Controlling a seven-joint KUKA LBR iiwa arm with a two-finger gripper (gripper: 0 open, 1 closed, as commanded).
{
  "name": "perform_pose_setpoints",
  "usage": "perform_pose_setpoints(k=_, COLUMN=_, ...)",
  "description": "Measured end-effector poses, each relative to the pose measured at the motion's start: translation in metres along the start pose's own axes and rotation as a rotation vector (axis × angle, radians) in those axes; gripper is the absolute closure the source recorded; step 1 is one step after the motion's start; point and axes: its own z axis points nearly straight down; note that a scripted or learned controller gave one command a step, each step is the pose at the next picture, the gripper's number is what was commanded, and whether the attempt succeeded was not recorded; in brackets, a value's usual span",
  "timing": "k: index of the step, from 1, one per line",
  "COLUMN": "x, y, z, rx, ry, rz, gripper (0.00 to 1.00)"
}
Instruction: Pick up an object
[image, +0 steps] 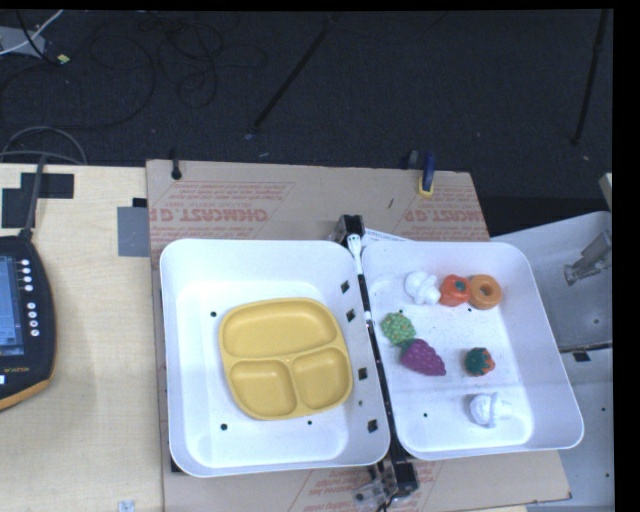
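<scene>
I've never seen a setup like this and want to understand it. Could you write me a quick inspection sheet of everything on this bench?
Surface: a cardboard sheet on a pale wood bench, bearing the left bin and the right bin side by side.
Job's things: in the right bin, a white piece, a tomato, an orange ring, a green piece, purple grapes, a red-and-green piece and a second white piece.
Clutter: a yellow divided plate in the left bin.
Pincer: nothing seen.
Cables: black leads on the dark floor.
Surroundings: a handheld control pad at left; a blue clamp on the cardboard's far edge.
</scene>
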Motion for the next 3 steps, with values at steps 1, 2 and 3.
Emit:
perform_pose_setpoints(k=1, x=0.039, y=-0.014, z=-0.121, rx=0.003, ry=0.003, rz=-0.004, gripper=0.0)
perform_pose_setpoints(k=2, x=0.083, y=-0.018, z=0.056, rx=0.034, ry=0.01, rz=-0.001, gripper=0.0)
perform_pose_setpoints(k=3, x=0.08, y=-0.017, z=0.038, rx=0.019, ry=0.006, rz=0.0, gripper=1.0)
